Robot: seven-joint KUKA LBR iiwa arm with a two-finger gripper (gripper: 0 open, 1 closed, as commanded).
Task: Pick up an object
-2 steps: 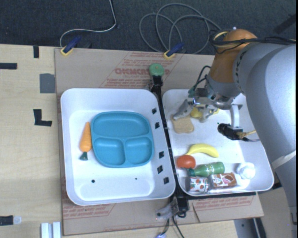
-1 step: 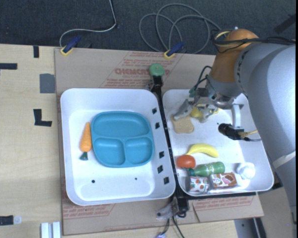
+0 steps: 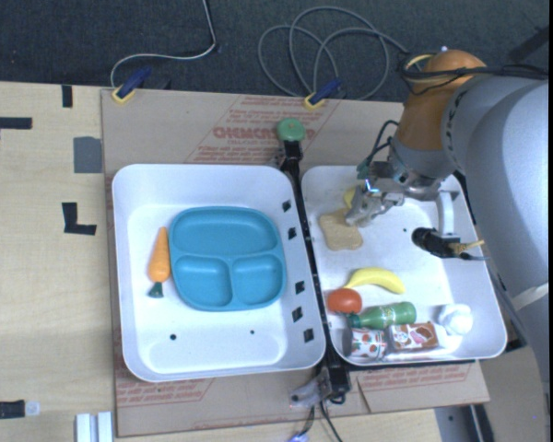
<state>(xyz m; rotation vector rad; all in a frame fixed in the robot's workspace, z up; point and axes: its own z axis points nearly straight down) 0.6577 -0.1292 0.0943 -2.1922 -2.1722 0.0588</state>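
Blue plate (image 3: 227, 256), orange carrot (image 3: 158, 256), yellow banana (image 3: 378, 280), white bins (image 3: 129, 191).

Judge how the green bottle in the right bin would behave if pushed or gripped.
The green bottle lies on its side, so a push would probably roll it. Its glossy round body looks slippery. The tomato and carton beside it may block a clean grip.

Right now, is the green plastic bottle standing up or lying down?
Lying down: the green plastic bottle rests sideways on the right white bin's floor.

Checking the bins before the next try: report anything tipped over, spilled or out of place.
Nothing looks spilled or damaged. The green bottle lies on its side in the right bin, beside the tomato and under the banana. The carrot lies beside the blue plate, not on it.
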